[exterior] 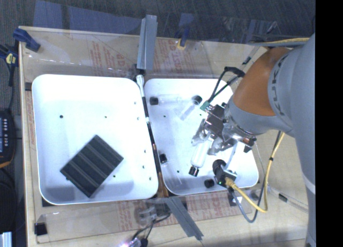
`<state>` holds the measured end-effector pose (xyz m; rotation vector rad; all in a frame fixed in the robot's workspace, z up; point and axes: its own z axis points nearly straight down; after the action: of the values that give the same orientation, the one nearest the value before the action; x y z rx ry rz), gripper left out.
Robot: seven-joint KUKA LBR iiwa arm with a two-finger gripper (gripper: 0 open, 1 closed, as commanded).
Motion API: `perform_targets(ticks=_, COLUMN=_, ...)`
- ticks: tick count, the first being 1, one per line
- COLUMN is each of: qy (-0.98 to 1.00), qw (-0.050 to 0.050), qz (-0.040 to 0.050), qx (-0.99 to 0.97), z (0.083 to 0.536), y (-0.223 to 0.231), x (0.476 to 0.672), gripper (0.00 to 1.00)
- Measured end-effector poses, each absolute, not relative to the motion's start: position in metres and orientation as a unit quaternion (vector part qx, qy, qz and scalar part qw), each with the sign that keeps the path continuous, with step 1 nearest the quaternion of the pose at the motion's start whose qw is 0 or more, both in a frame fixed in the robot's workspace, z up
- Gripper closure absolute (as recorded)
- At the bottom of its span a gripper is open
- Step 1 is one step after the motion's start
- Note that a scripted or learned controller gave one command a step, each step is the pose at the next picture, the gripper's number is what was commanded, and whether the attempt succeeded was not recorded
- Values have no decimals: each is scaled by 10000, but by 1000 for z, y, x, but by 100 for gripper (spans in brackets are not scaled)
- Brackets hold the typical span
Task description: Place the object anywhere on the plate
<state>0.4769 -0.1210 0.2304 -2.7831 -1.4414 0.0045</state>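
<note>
1. Table (80, 224): pale wood with red printed markings, spreading under both bins, blue clamps at its far-left corner.
2. Arm (278, 96): grey, orange band showing above the wrist, sweeping in from the right and hanging over the right bin's right half.
3. Left bin (48, 96): shallow and white, pressed edge to edge against its neighbour along the middle seam.
4. Right bin (171, 128): same white tray, carrying the loose pieces and sitting beneath the wrist.
5. Plate (92, 165): dark, ribbed, rectangular, lying flat and turned at an angle in the near part of the left bin, well apart from the gripper.
6. Gripper (211, 141): down low over the middle-right of the right bin, right at the upper end of the white cylinder. Open or closed? Cannot tell from this angle.
7. White cylinder (198, 158): the object, lying slantwise on the right bin's floor, dark cap at its near end, upper end tucked under the gripper.
8. Clear tube (185, 109): lying near the far wall of the right bin, dark at its right end.
9. Yellow cable (252, 203): looping over the table just beyond the right bin's near-right corner.
</note>
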Motion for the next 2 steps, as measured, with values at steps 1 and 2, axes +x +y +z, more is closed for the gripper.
perform_targets(ticks=1, qy=-4960, qw=21, qz=23, qx=-8683, z=190, y=-34, x=482, gripper=100)
perform_targets(ticks=2, qy=-4110, qw=21, qz=20, qx=-9116, z=243, y=27, x=536, gripper=100)
